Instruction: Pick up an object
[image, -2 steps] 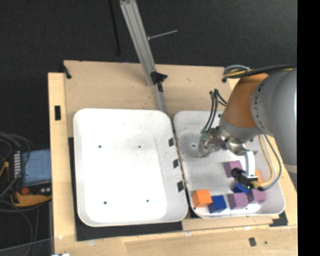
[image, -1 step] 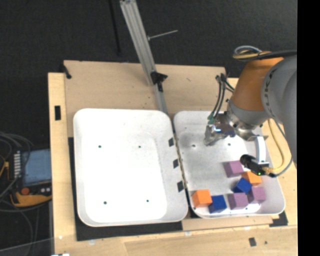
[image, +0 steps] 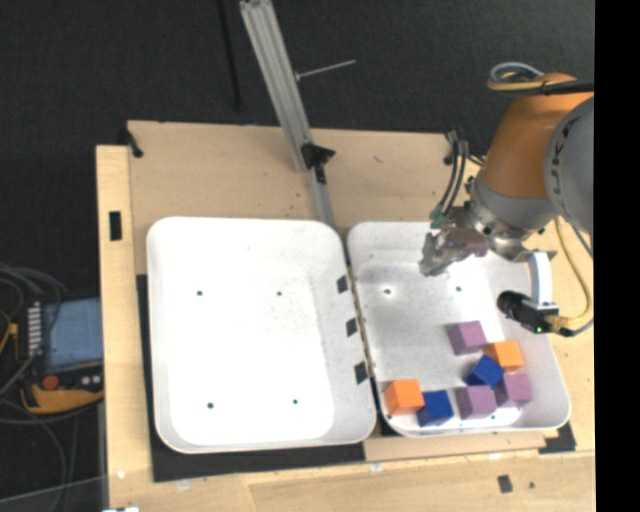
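Note:
Several small blocks lie in the right bin (image: 400, 250), toward its near right corner. A purple block (image: 466, 335) sits highest, with an orange block (image: 507, 353) and a blue block (image: 486, 372) just below it. Two more purple blocks (image: 477, 401) rest by the near rim. An orange block (image: 404, 395) and a blue block (image: 435, 408) lie side by side at the near edge. My gripper (image: 436, 258) hangs over the far part of the right bin, well apart from every block, with nothing seen in it.
The left bin (image: 250, 330) stands beside the right one. A slanted metal pole (image: 285, 95) rises behind the bins. Cables and a small box (image: 60, 340) sit off the bench at the left.

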